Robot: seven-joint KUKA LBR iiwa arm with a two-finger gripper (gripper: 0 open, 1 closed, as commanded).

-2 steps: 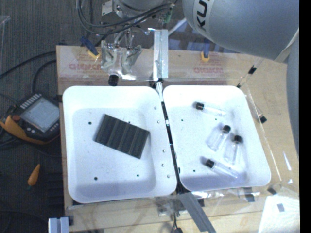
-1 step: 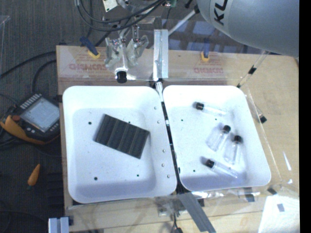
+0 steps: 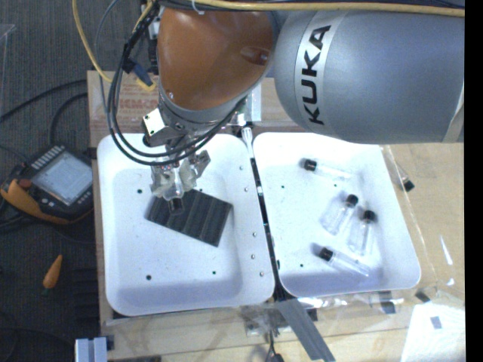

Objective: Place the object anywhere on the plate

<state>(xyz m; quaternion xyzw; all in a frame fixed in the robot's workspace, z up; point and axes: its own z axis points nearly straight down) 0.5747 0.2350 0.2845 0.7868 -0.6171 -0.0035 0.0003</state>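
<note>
One arm: gripper (image 3: 175, 189) low in the left bin (image 3: 124, 277).
Plate: dark ribbed plate (image 3: 190, 217) directly beneath, long axis down-right.
Fingers: state unclear.
Vials: clear vials (image 3: 349, 217) in right bin (image 3: 400, 255).

You will find one legible marking: the brand name "KUKA" in black capitals on the grey arm casing (image 3: 362, 66), running at a slant. The handheld pendant (image 3: 56, 183) at left shows a lit screen, but you cannot read its contents.
</note>
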